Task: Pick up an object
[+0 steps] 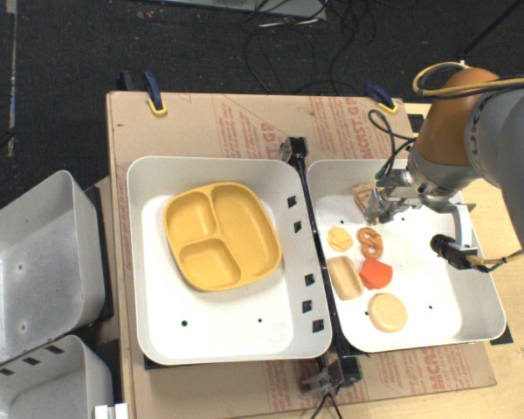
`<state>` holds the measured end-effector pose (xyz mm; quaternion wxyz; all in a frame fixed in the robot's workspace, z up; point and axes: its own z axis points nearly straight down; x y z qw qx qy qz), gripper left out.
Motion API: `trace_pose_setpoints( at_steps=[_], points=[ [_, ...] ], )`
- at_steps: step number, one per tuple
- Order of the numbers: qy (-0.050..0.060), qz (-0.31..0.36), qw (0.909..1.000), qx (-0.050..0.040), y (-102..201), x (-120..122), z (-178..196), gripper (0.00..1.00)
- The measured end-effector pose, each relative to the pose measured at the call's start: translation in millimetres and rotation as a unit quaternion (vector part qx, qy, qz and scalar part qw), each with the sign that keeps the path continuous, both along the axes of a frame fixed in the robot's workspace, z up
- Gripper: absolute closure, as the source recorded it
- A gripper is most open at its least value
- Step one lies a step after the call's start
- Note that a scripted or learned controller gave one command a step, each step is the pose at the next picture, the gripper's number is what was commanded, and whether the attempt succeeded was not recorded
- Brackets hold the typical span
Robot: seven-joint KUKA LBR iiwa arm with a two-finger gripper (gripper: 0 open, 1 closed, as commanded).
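The gripper [377, 206] hangs low in the right bin [437, 321]; I can't tell its state. The pretzel [370, 242] lies just below it, the nearest piece.

Yellow divided tray [220, 234] in left bin [148, 321], pincer [377, 209] over food pieces [369, 273]

In the right bin [472, 308] lie a small yellow piece [339, 238], a brown pretzel [370, 242], a tan bread roll [345, 278], a red-orange chunk [376, 274] touching the roll, a round pale cookie [388, 312], and a brown bit [364, 198] near the top.
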<state>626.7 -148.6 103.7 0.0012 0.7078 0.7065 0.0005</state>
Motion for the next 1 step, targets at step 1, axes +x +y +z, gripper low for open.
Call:
trace_pose_setpoints(
  at_steps=[1],
  points=[
    [-0.002, 0.0, 1.0, -0.0002, -0.4, -4.8, 62.1, 1.0]
  ],
)
